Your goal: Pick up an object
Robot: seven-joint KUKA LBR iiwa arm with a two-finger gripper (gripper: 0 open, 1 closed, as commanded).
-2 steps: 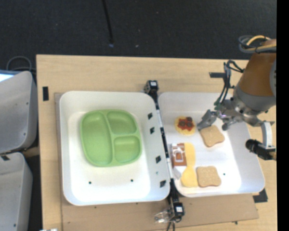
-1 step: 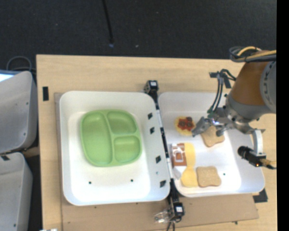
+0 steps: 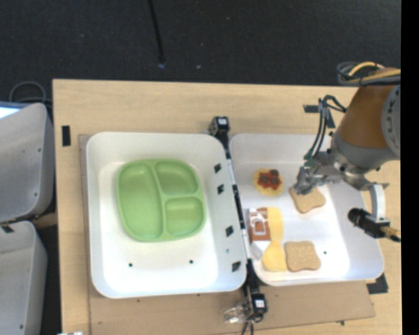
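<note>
My arm cut off at right edge. Gripper [image 3: 306, 185] down on toast slice [image 3: 308, 201] in right bin [image 3: 349, 257], fingertips blurry, honestly can't tell spread or pinching.

Even overhead light, soft faint shadows, white bins [image 3: 105, 271] bright, slightly soft low-resolution detail

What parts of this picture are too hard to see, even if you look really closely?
- Gripper in the camera view: too small and blurred where it meets the upper bread slice; a grasp cannot be judged.
- Arm: cut off by the right edge.
- Small packet beside the yellow piece: label too small to read.
- Red-topped item: too blurred to identify.
</note>
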